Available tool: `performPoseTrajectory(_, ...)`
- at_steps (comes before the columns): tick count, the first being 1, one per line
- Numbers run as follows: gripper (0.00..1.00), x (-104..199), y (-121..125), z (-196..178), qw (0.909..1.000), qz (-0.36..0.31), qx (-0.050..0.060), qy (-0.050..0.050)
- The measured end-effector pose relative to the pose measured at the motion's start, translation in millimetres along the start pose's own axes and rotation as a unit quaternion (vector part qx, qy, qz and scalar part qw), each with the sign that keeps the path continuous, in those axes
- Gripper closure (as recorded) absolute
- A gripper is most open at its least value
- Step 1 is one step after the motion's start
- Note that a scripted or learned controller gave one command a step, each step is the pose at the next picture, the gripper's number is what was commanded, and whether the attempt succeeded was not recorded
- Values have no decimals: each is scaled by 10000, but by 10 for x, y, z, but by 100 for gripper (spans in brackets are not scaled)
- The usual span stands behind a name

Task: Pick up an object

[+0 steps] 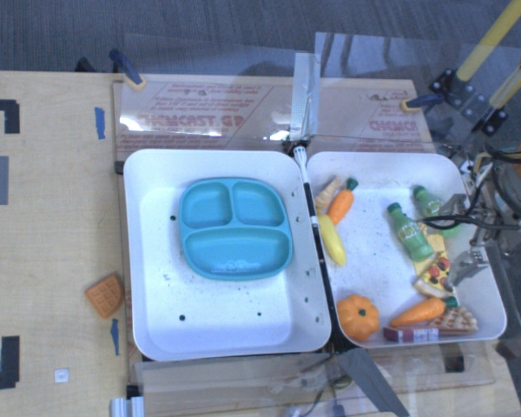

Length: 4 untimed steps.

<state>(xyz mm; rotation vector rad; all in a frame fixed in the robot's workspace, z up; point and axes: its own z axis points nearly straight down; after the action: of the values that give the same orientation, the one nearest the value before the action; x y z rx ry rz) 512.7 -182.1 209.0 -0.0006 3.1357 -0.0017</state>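
Pizza slice toy point(435, 274) lies in the right bin point(378, 168), just beside the hand point(465, 263); nothing looks lifted yet, and its grip I cannot tell.

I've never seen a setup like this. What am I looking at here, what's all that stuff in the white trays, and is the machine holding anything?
One camera looks down at a slant on a bench with two shallow white bins. The left bin holds a blue divided plate. The right bin holds toy food: a banana, a small carrot, a pumpkin, two green bottles, a bigger carrot. The robot arm's gripper reaches in from the right, low over that bin's right side. Cables blur it, so I cannot tell whether it holds anything. A waffle-like piece lies outside, left of the bins.
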Motion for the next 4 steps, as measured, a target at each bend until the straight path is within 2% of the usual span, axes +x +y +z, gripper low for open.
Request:
performPoseTrajectory(1,0,-425,242,1187,9999,-123,13,-51)
performPoseTrajectory(2,0,-1174,207,1218,9977,676,-1,-24)
performPoseTrajectory(3,0,-857,-87,1212,9977,675,6,-11)
performPoseTrajectory(4,0,-649,179,1205,9975,700,2,-20)
